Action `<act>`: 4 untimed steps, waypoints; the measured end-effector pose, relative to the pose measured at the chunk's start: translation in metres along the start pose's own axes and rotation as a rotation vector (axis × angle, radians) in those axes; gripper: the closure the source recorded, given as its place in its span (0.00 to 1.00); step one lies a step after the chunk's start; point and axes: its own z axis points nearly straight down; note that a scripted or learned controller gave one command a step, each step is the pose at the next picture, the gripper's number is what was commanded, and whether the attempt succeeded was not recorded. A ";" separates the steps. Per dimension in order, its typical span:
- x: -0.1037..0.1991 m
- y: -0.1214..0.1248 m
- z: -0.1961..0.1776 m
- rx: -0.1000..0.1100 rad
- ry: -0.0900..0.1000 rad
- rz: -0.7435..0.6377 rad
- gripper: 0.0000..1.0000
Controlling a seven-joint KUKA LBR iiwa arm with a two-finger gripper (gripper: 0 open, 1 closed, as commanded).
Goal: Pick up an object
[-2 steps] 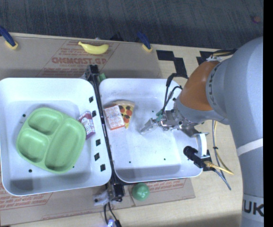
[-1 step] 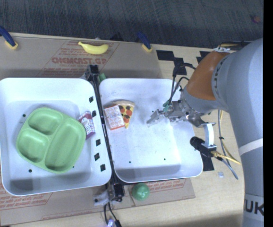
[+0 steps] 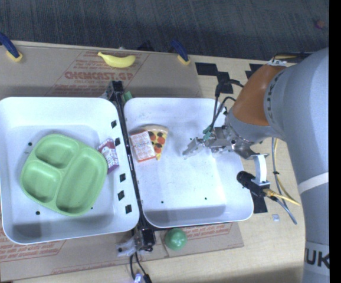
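Note:
In the right bin (image 3: 185, 208) a pizza slice toy (image 3: 157, 139) lies beside a small red and white packet (image 3: 141, 146) near the bin's left wall. My gripper (image 3: 192, 147) hovers over the middle of the right bin, to the right of the pizza slice, with its fingers pointing left. Nothing shows between the fingers. A green divided plate (image 3: 63, 173) fills much of the left bin (image 3: 17, 217). A dark red packet (image 3: 108, 153) lies at the plate's upper right edge.
A yellow banana (image 3: 117, 58) rests on the cardboard behind the bins. A green ball (image 3: 174, 239) sits on the cardboard in front of the right bin. Blue clamps (image 3: 9, 46) hold the cardboard at the back. Cables (image 3: 279, 196) hang by the arm on the right.

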 end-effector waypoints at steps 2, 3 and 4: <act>0.000 -0.036 0.014 -0.001 -0.001 0.001 0.00; 0.072 0.013 0.015 -0.001 -0.001 -0.001 0.00; 0.021 -0.095 0.015 0.001 -0.002 0.002 0.00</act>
